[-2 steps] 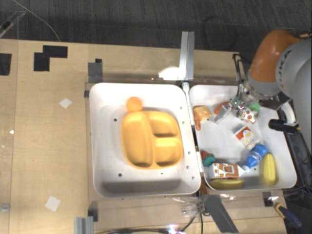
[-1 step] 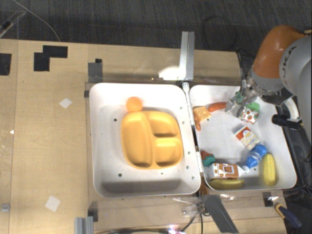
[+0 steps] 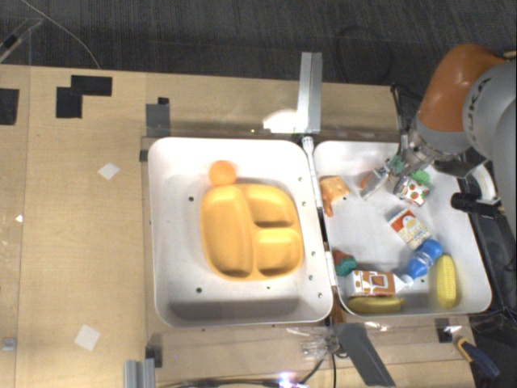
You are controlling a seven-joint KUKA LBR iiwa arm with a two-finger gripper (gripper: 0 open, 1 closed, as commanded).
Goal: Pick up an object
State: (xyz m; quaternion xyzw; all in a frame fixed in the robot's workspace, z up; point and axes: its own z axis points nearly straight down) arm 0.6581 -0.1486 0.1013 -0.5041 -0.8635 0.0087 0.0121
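A banana (image 3: 374, 303) lies along the near wall of the right bin (image 3: 477, 297), touching a small brown carton (image 3: 373, 282), with an ear of corn (image 3: 445, 280) and a blue bottle (image 3: 423, 259) just beside them. The gripper (image 3: 401, 168) hangs low at the far end of that bin among small packets, close to a red-and-white carton (image 3: 412, 190); whether it is apart, together or clamped on anything cannot be told, since the wrist covers it. The things there lie crowded, so a grab could nudge neighbours aside or catch two at once and slip. The left bin (image 3: 174, 217) holds a yellow divided tray (image 3: 249, 230) with an orange ball (image 3: 222, 172) at its far edge. The arm's upper part is cut off at the right.
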